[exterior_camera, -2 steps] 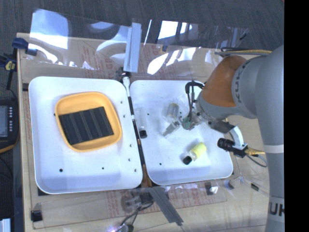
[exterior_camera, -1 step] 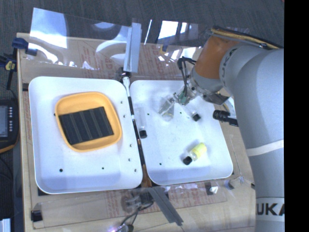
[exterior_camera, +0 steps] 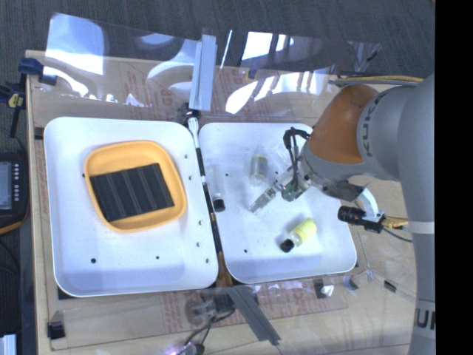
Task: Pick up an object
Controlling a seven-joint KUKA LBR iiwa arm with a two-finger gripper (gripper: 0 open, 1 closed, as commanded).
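Wooden bench (exterior_camera: 384,272) — two white bins (exterior_camera: 111,272); dark carpet (exterior_camera: 222,6).

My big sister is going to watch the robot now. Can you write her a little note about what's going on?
Tool: low over the right bin; I cannot tell whether it is open or shut.
Things: yellow bottle with a black cap in the right bin, clear of the tool; small clear item nearby; yellow tray with a dark grate in the left bin.
Done: nothing visibly lifted.
Left: grab one object and raise it.

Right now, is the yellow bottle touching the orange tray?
Apart. The camera view shows the yellow bottle in the right bin, the orange tray in the left bin.
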